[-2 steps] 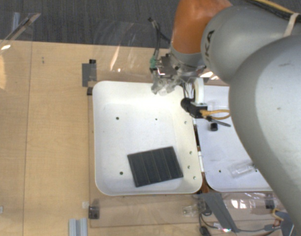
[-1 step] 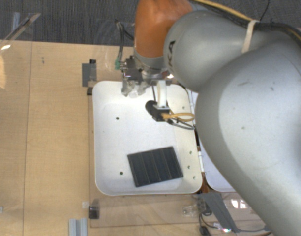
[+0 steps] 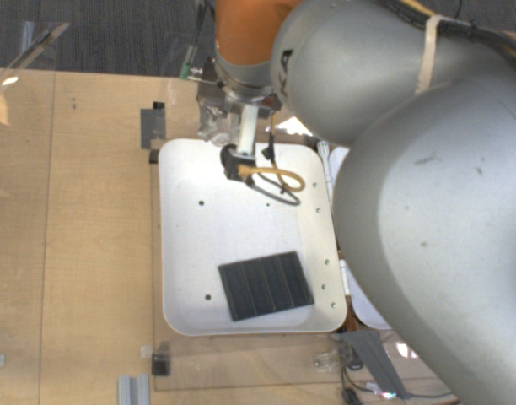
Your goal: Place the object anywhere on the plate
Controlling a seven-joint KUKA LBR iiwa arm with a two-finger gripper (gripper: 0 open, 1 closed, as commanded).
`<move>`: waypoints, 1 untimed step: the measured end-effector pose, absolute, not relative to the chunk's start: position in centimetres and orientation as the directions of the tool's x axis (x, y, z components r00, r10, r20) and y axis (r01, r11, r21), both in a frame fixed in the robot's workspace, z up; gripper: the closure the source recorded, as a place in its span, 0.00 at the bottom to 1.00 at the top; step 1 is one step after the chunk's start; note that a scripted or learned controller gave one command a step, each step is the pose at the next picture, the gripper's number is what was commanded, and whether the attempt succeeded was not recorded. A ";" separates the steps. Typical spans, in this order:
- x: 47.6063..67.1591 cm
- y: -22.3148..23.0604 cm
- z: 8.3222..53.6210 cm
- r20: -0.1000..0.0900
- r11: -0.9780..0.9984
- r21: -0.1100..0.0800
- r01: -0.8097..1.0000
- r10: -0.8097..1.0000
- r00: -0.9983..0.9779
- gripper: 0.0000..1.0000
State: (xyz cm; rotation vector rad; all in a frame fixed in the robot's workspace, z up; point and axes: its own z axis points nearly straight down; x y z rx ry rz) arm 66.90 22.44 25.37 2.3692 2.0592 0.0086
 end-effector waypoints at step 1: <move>61.1 21.2 10.1 0.002 -0.069 0.000 0.998 0.998 0.069 1.00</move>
